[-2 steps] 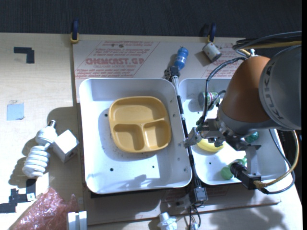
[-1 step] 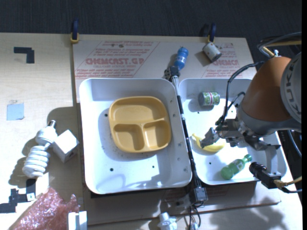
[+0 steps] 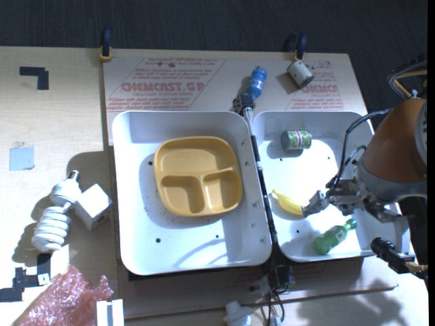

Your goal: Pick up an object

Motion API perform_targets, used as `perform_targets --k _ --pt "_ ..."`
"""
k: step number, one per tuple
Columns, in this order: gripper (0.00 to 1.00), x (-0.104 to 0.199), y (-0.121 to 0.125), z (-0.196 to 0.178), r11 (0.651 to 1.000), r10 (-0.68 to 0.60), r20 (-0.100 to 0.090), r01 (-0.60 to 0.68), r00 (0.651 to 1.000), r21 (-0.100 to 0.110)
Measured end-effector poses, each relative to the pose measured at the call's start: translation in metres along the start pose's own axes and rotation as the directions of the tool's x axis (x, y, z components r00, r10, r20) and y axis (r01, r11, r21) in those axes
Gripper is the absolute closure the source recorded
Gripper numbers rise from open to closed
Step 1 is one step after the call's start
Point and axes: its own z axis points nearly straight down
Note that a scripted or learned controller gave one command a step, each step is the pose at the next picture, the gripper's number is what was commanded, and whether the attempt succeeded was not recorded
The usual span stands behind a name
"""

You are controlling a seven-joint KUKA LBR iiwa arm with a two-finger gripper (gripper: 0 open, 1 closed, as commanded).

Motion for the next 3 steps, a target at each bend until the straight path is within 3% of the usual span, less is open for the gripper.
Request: perform_targets --k 1,2,3 --pt "0.00 0.014 0.000 0.052 1.000 0.000 0.000 0.000 1.000 0.000" --pt "0.00 0.089 0.001 -0.048 1.000 -0.002 0.000 0.002 1.000 -0.001" --pt "0.00 0.114 0.001 -0.048 1.000 -0.004 0.000 0.004 1.000 -0.002"
